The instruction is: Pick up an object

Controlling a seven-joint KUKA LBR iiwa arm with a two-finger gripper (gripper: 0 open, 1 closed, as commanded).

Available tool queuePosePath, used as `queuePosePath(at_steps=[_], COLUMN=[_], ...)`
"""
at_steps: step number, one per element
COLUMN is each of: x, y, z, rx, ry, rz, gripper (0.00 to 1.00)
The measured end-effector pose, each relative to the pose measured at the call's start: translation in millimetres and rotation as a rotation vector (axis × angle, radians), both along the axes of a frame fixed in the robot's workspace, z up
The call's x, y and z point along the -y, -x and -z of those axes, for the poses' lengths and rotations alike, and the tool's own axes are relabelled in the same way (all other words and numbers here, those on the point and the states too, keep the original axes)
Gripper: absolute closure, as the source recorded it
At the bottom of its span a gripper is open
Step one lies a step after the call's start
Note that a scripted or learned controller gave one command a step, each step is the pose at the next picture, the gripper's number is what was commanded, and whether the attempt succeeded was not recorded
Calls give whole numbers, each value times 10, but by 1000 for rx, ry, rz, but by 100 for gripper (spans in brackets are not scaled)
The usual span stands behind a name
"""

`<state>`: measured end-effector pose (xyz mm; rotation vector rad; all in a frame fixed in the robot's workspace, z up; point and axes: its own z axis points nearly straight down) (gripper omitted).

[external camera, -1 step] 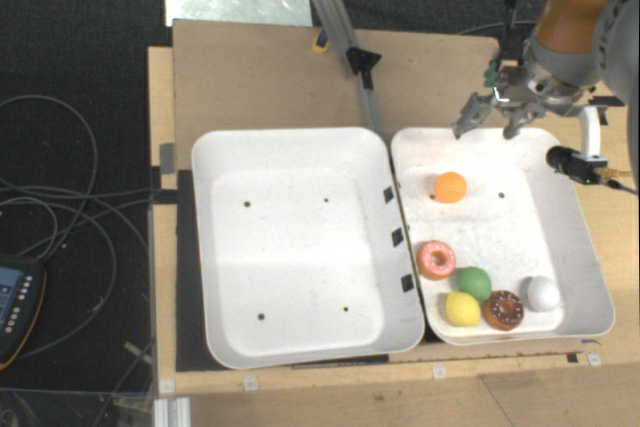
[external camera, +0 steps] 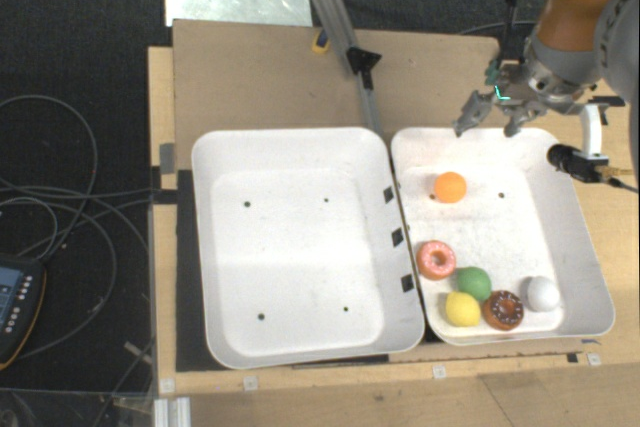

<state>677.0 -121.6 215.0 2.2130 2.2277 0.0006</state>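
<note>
Grey gripper [external camera: 492, 122] spread open, nothing held, above right bin [external camera: 575, 215]; arm cut off top-right.

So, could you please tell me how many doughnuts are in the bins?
2, both in the right bin: a pink doughnut near its left wall, and a chocolate doughnut at the front edge, beside the white ball.

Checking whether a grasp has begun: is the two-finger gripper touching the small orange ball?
Apart. The camera view shows the gripper above the right bin's far rim, with bare white floor between it and the orange ball.
</note>
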Motion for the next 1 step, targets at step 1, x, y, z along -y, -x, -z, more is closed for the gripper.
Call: queuePosePath(at_steps=[1], x=[-25], y=[-75], z=[443], rx=[-2], ry=[0], rz=[-1], gripper=[0])
